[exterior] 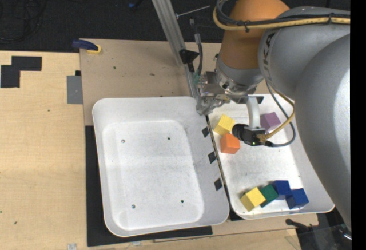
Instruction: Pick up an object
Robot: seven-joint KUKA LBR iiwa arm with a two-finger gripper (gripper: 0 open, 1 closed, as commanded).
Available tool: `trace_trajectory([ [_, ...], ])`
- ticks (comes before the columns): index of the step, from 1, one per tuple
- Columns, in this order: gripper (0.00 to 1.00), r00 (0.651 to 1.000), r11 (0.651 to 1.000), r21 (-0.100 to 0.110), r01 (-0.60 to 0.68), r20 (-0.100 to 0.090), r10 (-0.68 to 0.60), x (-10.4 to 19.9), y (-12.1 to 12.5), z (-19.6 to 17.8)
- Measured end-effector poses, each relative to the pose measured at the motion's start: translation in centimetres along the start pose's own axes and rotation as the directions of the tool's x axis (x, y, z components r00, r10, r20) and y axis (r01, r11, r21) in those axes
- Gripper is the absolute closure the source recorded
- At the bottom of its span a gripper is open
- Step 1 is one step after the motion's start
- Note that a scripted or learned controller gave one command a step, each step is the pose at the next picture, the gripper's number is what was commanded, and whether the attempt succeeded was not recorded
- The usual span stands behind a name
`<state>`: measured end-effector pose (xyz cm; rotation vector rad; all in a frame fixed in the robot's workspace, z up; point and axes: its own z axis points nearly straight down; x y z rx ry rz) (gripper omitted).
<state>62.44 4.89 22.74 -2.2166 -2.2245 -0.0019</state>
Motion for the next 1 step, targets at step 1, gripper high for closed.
trace_trajectory([
  [1,1.0,1.0,1.0,-0.001,0.0,0.0,0.0,4.4,3.03,-1.08],
])
